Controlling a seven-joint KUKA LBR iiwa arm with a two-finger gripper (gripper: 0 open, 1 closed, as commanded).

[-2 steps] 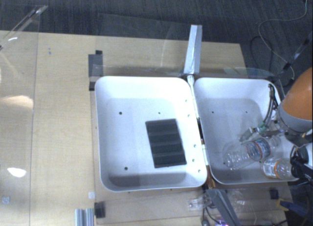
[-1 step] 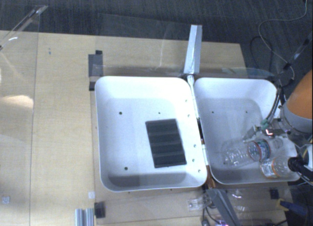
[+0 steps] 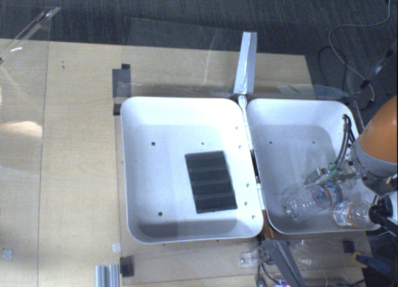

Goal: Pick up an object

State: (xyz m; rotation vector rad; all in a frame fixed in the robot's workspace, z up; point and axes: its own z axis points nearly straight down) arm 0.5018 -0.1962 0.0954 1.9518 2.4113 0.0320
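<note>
A: Where's the arm (image 3: 379, 140)?

B: Reaching in from the right, orange band up, over the right bin (image 3: 280, 118). Pincer (image 3: 324, 177) is low, near the bin's front-right quarter.

A: Spread, or pinching something?

B: Can't tell. The tip is a small greenish-grey cluster against clear plastic, too fine to resolve. No basis to say it has anything.

A: What's there to grab?

B: Two clear plastic bottles, both lying on their sides. One bottle (image 3: 305, 202) lies just below and left of the pincer, its blue-labelled end right beside or under the tip. Can't say whether they touch. The second bottle (image 3: 349, 212) is below and to the right of the pincer, up against the bin's front wall.

A: Why lying down?

B: Probably just loose in the bin; round bottles settle on their sides and drift to the low front edge. That's a guess from the layout.

A: Other bin?

B: Left bin (image 3: 143, 155), well left of the pincer, holds a flat dark ribbed pad (image 3: 211, 181) near its middle, tilted a bit. Not in play from this pose.

A: Stage?

B: I'd call it the descent or grasp attempt on the nearer bottle. Nothing is lifted.

A: Risks?

B: Smooth round plastic can roll or squirt out of a side pinch. The second bottle is near enough to get nudged.
</note>
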